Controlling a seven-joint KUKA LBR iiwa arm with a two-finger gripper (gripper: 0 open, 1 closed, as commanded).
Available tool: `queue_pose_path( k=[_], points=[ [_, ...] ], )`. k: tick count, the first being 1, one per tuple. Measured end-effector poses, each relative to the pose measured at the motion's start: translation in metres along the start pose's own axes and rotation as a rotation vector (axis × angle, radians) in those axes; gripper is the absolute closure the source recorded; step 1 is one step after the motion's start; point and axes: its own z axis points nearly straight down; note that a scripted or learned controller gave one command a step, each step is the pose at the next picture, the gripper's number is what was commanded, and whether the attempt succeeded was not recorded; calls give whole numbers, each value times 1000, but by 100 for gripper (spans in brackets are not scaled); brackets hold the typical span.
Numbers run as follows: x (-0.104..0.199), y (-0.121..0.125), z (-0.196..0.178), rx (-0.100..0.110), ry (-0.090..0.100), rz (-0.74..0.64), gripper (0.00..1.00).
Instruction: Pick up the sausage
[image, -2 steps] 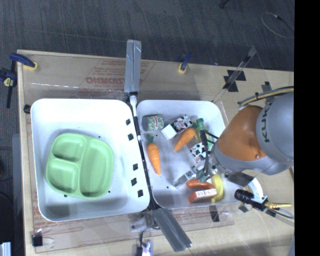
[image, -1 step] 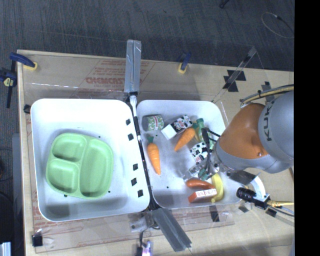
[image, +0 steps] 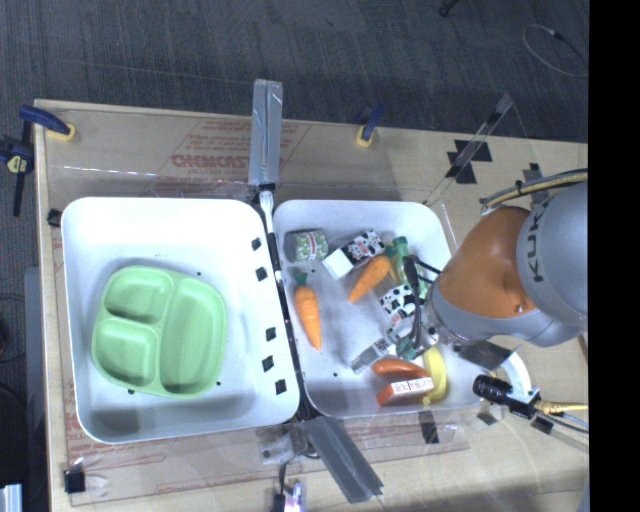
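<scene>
Task not yet done. Spotted the sausage (image: 400, 367), reddish-orange, lying flat on the floor of the right bin (image: 340, 385) near its front right corner, not lifted and not seen between anything. Found the gripper (image: 392, 340) low over that same corner, just above and beside the sausage, under the grey arm (image: 560, 270) with its orange band. Open or closed around the tip? Could not tell, with dark hardware and clutter muddling the spot. Judged as left to do: a secure grip, then a clean lift out of the bin.

On to the containers. In the left bin (image: 150, 208): a light green divided plate (image: 160, 330), with no food seen on it. In the right bin, quite a crowd:
- a carrot (image: 308, 312) near the left wall, and a second carrot (image: 368, 277) tilted toward the middle
- a small can (image: 307, 244) with a green label at the back
- black-and-white patterned pieces (image: 360, 245), not clear enough to name
- a banana (image: 436, 372) just right of the sausage
- a red packet (image: 405, 389) with a white label, touching or nearly touching the sausage from the front

Rated as tight quarters for a pick, with neighbours pressed close on two sides.
</scene>
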Motion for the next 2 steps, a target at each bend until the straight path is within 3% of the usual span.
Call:
queue_pose_path(
  k=[1,2],
  points=[
    [1,-1,10,2,5,-15,0],
    [32,52,-59,0,1,-10,0]
  ],
)
